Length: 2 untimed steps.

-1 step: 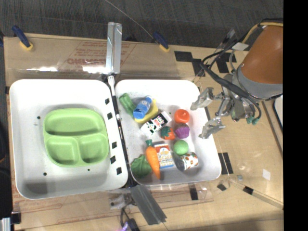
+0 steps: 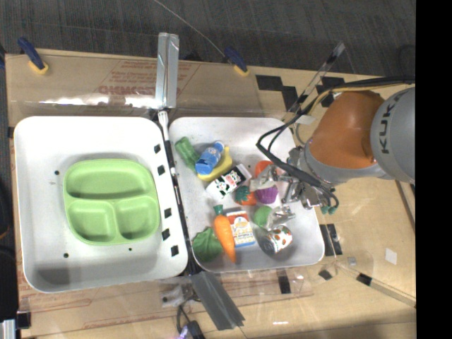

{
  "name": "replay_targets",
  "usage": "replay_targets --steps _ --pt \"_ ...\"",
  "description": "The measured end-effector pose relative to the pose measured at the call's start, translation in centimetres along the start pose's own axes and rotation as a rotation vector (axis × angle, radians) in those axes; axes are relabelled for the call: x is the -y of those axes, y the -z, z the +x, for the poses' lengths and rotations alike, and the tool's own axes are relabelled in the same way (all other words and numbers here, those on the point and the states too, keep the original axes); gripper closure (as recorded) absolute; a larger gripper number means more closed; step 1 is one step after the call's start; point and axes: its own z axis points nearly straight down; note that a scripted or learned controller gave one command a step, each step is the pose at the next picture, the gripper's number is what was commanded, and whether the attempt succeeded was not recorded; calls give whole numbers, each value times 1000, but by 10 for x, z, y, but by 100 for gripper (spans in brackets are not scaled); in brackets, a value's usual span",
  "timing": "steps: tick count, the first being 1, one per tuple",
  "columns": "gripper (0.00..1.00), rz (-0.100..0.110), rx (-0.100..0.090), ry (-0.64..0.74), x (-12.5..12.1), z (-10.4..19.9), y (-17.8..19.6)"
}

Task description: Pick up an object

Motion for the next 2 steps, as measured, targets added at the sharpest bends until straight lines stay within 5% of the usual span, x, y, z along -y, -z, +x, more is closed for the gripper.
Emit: replay_targets --steps 1,2 --pt "0 -3 -8 -87 -14 -9 -34" --pt "0 -5 -9 -245 -75 -74 -35"
